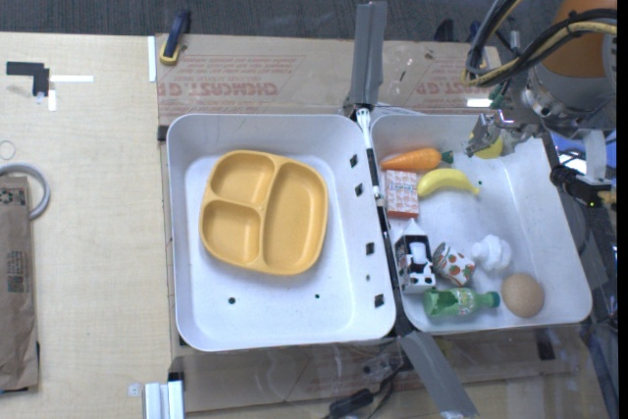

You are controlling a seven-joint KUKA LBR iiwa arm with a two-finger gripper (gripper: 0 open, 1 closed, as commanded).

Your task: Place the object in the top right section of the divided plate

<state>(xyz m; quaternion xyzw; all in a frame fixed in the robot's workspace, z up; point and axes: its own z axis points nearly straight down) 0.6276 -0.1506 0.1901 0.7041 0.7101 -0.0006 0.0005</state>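
Faintly, red mirrored lettering (unreadable) on cardboard (260,74), yellow divided plate (263,212)

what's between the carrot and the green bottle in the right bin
In the camera view, between the carrot and the green bottle lie a red-and-white packet and a black-and-white carton.

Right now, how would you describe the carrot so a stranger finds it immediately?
Look in the right white bin, at its far edge near the divider. The carrot lies there, just above the banana and the small red packet. It is the only orange, tapered item with a green tip.
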